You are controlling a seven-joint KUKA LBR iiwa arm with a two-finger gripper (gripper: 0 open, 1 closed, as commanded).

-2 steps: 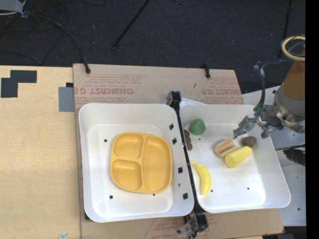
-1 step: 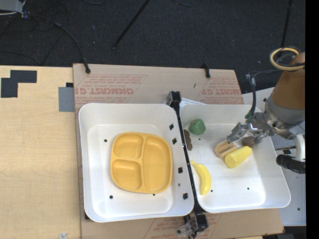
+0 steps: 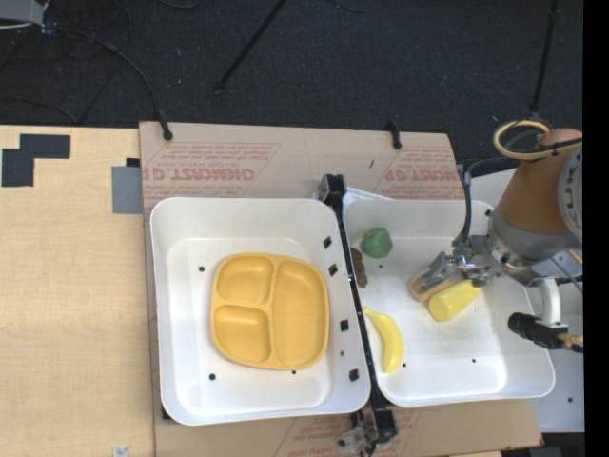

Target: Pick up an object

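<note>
Starting at the left bin (image 3: pixel 181 255), a yellow divided plate (image 3: pixel 270 310) lies untouched; in the right bin (image 3: pixel 514 379) sit a green ball (image 3: pixel 378 243), a banana (image 3: pixel 386 339) and a yellow block (image 3: pixel 453 301). The claw (image 3: pixel 440 279) touches that block (closure: cannot tell), so the grasp seems under way; next comes a firm close, then lifting.

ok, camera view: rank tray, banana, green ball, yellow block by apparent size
1. tray, by far the largest
2. banana
3. yellow block, close to the banana; partly under the gripper, so this order is unsure
4. green ball, smallest
</note>
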